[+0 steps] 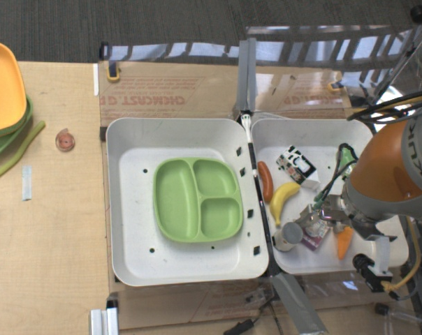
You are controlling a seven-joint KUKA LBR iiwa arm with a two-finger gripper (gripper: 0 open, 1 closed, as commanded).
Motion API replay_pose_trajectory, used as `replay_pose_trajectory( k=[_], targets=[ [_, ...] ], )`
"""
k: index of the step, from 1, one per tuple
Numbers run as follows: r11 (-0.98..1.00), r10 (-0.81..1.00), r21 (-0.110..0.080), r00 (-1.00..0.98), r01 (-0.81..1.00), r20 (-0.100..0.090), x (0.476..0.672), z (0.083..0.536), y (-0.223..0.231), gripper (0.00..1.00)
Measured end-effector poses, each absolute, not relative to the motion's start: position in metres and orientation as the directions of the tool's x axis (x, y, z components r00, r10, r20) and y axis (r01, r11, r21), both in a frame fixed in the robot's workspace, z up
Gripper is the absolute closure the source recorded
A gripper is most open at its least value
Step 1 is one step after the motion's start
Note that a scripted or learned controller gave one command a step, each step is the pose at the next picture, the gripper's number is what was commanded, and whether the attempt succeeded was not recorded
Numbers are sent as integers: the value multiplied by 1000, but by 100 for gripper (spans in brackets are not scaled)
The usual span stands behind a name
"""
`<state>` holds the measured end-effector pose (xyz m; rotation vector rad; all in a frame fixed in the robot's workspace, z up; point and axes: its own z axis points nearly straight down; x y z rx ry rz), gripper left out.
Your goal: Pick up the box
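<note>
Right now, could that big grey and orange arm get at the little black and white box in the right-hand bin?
Probably yes. The box lies flat near the back of the right bin with nothing on top of it, and the gripper hangs over the same bin, a little nearer the front, above the banana.

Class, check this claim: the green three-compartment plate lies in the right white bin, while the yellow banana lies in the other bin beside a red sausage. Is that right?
Wrong bin. The camera view shows the green three-compartment plate in the left white bin; the yellow banana lies in the right white bin beside the red sausage.
</note>
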<state>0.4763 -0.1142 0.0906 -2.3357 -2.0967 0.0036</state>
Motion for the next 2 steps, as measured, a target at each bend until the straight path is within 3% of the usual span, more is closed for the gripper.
replay_pose_trajectory(
  k=[1, 2],
  targets=[
    [-111, 994, -5, 111, 994, 0, 476, 99, -115, 100],
    [-284, 959, -3, 284, 959, -3, 524, 191, -62, 100]
  ],
)
